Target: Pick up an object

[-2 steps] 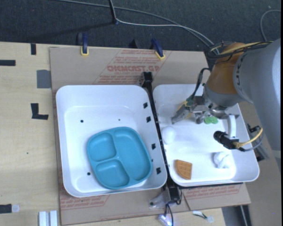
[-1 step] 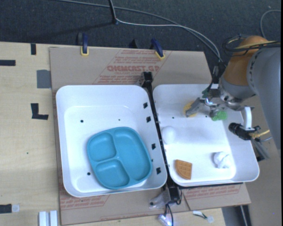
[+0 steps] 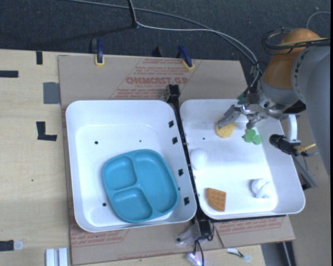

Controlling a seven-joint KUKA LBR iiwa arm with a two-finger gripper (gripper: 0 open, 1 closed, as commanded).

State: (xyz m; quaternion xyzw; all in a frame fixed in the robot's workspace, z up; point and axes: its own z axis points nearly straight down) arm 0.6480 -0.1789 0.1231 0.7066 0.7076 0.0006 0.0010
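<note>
Red print on the cardboard sheet (image 3: 155,76) is too blurred to read. The left bin (image 3: 80,121) holds a blue divided tray (image 3: 139,185). The right bin (image 3: 277,176) holds a waffle-like piece (image 3: 215,199), a white lump (image 3: 260,188), a green piece (image 3: 252,137) and a yellow piece (image 3: 226,130). The gripper (image 3: 237,117) hangs just above the yellow piece, fingers narrowly parted, gripping nothing visible.

I work in a robotics lab, not a home. My table (image 3: 22,165) is bare plywood marked with black tape strips (image 3: 43,132), and a printed cardboard sheet (image 3: 150,79) is held at the upper middle of the frame by blue clamps (image 3: 100,53). Two white bins (image 3: 77,121) sit fixed side by side, and loose cables (image 3: 172,21) trail over dark carpet (image 3: 55,15) along the top.
</note>
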